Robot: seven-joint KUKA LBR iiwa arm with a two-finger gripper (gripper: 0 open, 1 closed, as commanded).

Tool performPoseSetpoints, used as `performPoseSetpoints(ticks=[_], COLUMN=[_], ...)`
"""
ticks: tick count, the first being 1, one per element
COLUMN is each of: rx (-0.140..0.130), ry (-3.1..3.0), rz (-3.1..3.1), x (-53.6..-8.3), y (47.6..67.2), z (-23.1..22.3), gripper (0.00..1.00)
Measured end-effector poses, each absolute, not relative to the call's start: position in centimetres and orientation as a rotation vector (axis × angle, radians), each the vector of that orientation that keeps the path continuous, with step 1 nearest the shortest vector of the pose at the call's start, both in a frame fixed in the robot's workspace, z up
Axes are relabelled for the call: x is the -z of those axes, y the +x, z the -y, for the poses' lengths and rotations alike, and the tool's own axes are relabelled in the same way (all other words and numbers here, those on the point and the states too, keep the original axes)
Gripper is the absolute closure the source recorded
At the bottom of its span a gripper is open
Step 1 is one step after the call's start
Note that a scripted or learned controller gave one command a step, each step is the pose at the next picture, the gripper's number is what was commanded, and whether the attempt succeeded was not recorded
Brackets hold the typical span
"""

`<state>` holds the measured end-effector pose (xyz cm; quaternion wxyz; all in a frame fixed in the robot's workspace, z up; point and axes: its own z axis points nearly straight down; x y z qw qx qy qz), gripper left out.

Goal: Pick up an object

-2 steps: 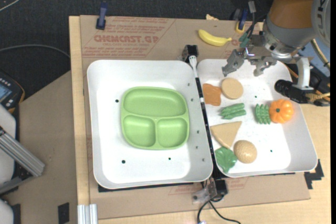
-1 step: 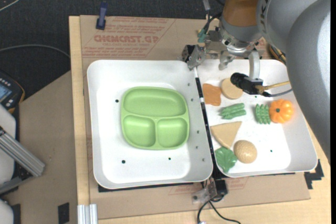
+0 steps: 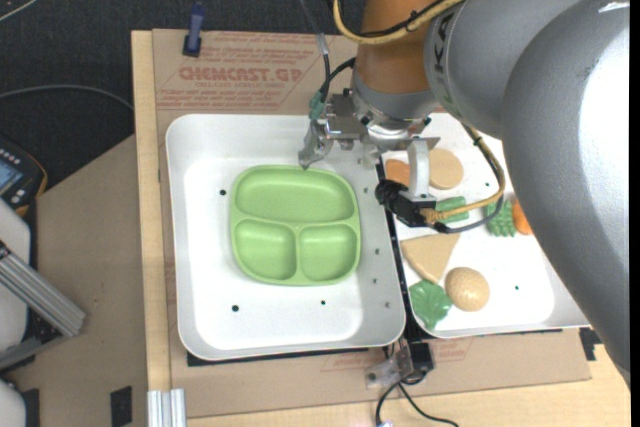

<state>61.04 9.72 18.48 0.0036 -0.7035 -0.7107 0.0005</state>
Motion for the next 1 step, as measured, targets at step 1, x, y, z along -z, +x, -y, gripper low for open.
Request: performPoseSetpoints(ticks=[1], rx=[0.012], ry=[-2.215], rz=[2.231], x=[-27.2], y=[56.34], z=[-14.2], gripper=[0.0])
